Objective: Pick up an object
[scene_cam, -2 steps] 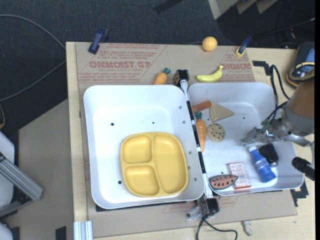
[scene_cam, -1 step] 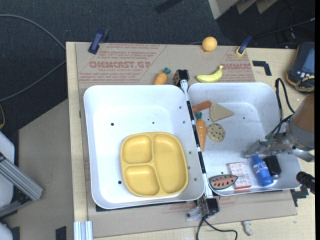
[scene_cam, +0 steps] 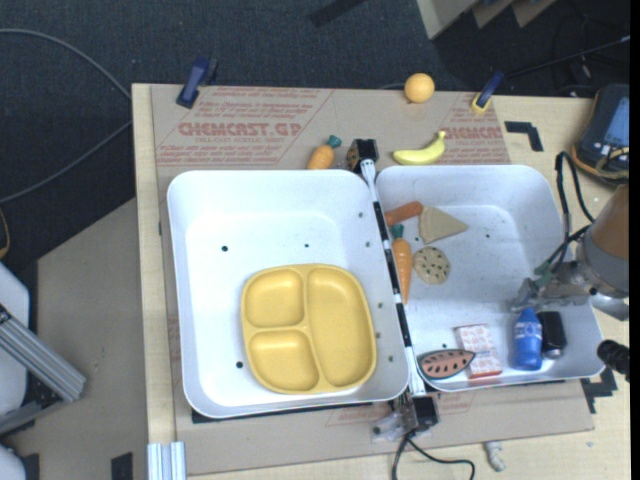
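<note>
Claw (scene_cam: pixel 540 293) low in the right white bin (scene_cam: pixel 500 183), just above the small blue bottle (scene_cam: pixel 527 340) near the front wall. Finger spread too blurred to judge; apparently nothing held. Risk: bottle rolls, or a finger catches the pink-and-white packet (scene_cam: pixel 477 345) beside it.

The cardboard sheet (scene_cam: pixel 250 128) under the bins reads "CHEMCAST G.P." in red.

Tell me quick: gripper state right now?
Gripper: cannot be told; it sits low in the right bin, just above the blue bottle.
</note>
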